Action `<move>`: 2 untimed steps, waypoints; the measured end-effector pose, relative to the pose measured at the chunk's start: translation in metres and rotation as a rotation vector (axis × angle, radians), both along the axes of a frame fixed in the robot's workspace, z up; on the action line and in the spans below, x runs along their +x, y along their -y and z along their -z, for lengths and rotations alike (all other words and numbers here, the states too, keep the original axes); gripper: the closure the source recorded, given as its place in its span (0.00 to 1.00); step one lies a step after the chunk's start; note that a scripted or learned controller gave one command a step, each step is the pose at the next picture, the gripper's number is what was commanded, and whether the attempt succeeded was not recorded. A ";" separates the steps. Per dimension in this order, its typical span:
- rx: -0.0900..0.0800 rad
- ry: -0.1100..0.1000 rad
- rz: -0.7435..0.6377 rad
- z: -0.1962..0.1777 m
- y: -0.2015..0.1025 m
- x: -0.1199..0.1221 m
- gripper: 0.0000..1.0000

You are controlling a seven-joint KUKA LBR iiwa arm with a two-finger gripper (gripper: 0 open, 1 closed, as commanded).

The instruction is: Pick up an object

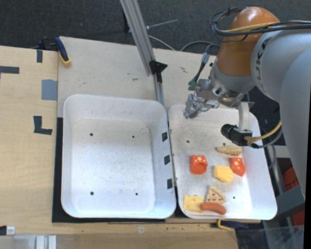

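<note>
Red toy block [198,164] at the middle of the right bin [260,205], probably light, rigid and slick plastic, best pinched across its flat sides; claw [191,111] poised above the bin's far edge, finger spacing indiscernible.

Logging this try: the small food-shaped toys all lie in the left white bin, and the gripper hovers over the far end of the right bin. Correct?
Not quite. The camera view shows the small food-shaped toys in the right white bin, not the left white bin. The gripper does sit over the right bin's far end.
</note>
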State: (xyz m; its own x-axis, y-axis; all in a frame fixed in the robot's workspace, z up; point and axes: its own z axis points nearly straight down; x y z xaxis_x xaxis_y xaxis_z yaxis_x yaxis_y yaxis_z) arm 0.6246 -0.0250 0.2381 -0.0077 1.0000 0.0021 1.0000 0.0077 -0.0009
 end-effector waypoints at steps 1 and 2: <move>0.000 0.000 0.001 -0.006 -0.051 0.001 1.00; -0.001 -0.003 0.001 0.011 -0.101 -0.001 1.00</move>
